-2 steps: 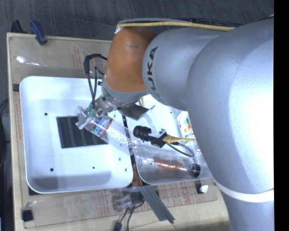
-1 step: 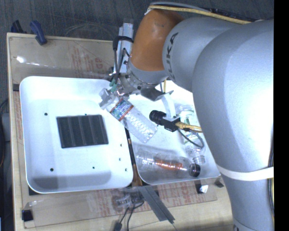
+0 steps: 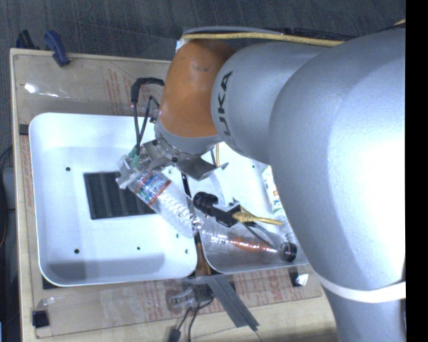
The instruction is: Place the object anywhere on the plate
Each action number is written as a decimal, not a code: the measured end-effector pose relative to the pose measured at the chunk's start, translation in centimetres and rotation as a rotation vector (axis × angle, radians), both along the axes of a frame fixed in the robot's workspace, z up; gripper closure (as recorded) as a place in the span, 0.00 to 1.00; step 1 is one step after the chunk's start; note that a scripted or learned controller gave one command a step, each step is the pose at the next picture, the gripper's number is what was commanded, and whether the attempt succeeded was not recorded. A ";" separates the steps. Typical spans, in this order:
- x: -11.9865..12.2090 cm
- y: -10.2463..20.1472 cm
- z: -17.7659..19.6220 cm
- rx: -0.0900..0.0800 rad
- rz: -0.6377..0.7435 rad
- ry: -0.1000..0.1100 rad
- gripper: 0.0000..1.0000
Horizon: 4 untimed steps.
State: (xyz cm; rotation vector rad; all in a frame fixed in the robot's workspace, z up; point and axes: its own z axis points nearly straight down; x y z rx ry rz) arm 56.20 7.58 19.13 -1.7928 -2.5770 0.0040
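In the camera view the grey arm (image 3: pixel 328 155) fills the right side of the table (image 3: pixel 78 84) and hides most of the right bin (image 3: pixel 235 266). Its orange band (image 3: pixel 189 98) hangs over the wall between the two bins. The letters "KUKA" (image 3: pixel 222 105) run down the grey casing beside that band.

Below the band, the hand (image 3: pixel 137 168) sits low in the left bin (image 3: pixel 57 155), at the far right corner of the dark plate (image 3: pixel 110 194). How far open it is cannot be told from here, nor whether it has hold of anything.

The labelled bottle (image 3: pixel 157 191), clear plastic with a red and blue wrapper, lies on its side and slants away from the hand. Its upper end is right at the hand and overlaps the plate's right edge. Its lower end reaches the wall shared with the right bin. The print on the wrapper is too small to read.

The plate is a dark ribbed rectangle, flat in the middle of the left bin.

In the right bin a second bottle (image 3: pixel 239 243), clear with a black cap (image 3: pixel 288 250), lies along the near wall. It is close to the labelled bottle's lower end.

Faint red print on the table's far strip cannot be read. A blue clamp (image 3: pixel 57 48) grips the table's far left corner
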 end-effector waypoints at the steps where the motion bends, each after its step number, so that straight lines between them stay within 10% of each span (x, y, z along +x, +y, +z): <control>1: 1.0 1.6 0.0 0.000 0.045 -0.002 1.00; 2: 2.9 -2.4 4.3 0.000 0.182 -0.002 1.00; 3: 0.4 -3.0 0.0 0.001 0.365 0.000 1.00; 4: 2.5 -3.1 7.1 0.000 0.644 -0.006 1.00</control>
